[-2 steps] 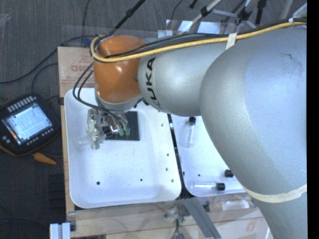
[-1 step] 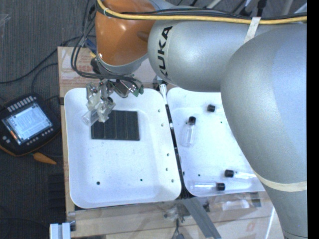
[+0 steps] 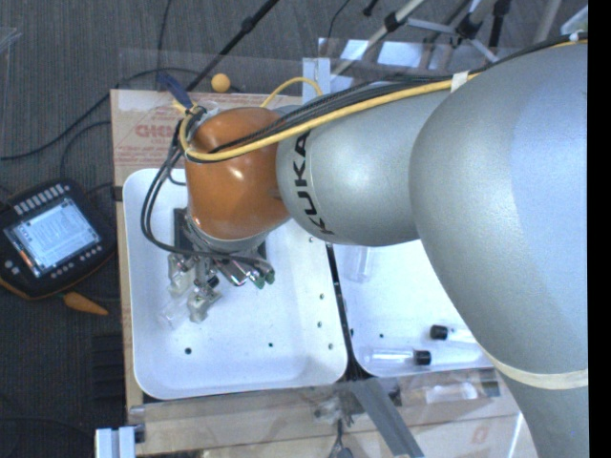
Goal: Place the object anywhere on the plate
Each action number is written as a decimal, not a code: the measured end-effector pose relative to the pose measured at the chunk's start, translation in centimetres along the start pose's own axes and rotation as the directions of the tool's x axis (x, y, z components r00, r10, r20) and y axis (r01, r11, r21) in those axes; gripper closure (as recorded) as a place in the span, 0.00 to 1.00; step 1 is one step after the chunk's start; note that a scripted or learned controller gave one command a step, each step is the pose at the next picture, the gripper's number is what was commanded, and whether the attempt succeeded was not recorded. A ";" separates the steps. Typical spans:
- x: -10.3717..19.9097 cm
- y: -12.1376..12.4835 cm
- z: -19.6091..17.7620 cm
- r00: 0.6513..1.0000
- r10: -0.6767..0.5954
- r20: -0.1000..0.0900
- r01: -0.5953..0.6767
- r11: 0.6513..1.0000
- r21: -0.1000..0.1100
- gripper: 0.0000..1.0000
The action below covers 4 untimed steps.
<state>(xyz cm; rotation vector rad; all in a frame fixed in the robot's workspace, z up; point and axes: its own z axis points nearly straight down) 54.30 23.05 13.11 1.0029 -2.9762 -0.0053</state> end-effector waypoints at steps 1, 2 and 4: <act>0.8 0.5 -9.4 0.982 -0.191 0.003 0.191 0.982 0.003 1.00; -2.5 -3.0 -9.0 0.953 -0.303 0.002 0.303 0.953 0.003 1.00; -4.2 -3.1 -6.3 1.000 -0.022 0.003 0.022 1.000 0.000 1.00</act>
